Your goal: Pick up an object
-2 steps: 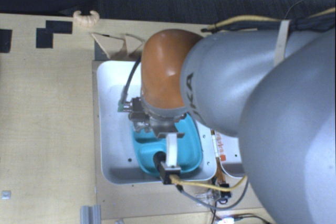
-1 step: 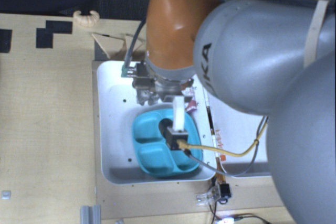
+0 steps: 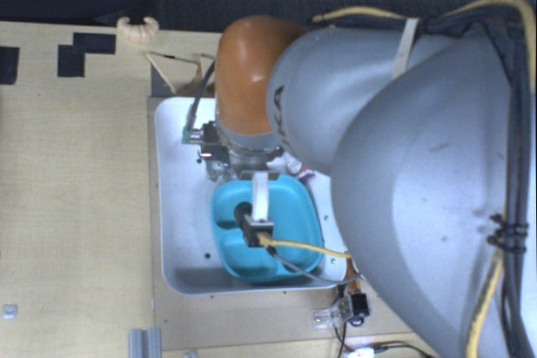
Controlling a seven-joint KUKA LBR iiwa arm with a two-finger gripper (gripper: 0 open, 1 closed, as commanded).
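one blue dish (image 3: 289,218) lies in the white bin (image 3: 180,214), close to the bin's lower wall as we see it and apart from its left wall. we see the gripper (image 3: 242,165) hanging right over the dish's upper edge, beneath the orange band (image 3: 243,75). we cannot tell whether the gripper is released or clenched, since the arm (image 3: 403,138) covers it from above.

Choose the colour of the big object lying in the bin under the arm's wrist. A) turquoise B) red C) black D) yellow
A: the tray-like object lying in the white bin is plainly turquoise.
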